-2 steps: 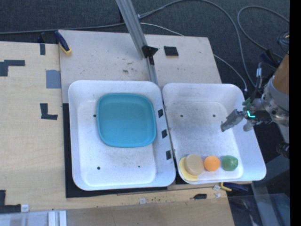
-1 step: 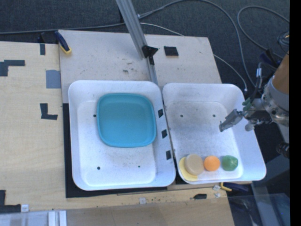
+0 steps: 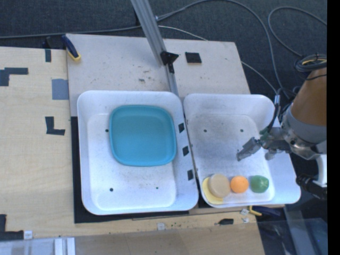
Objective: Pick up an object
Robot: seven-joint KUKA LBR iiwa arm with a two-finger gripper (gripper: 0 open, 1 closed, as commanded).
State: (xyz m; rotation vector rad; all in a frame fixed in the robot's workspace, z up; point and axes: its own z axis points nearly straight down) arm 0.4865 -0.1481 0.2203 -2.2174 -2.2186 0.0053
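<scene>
- Your gripper (image 3: 249, 152) hangs over the right bin (image 3: 223, 105), near its right wall, fingers pointing left-ish into the bin. I honestly can't tell if they're spread or closed from this angle, but nothing sits between them.
- The stuff to grab is lined up along that bin's near edge: a tan round thing (image 3: 218, 184) sitting on a yellow piece (image 3: 208, 194), an orange ball (image 3: 239, 185), and a green ball (image 3: 259, 184).
- From the gripper the row lies toward the camera and just below, orange ball about straight down-frame, green one a bit right.
- The balls are round, so no long axis to line up with. The row itself runs left to right.
- The left bin (image 3: 95, 190) holds a blue plate (image 3: 142, 135), well apart from the arm.
</scene>
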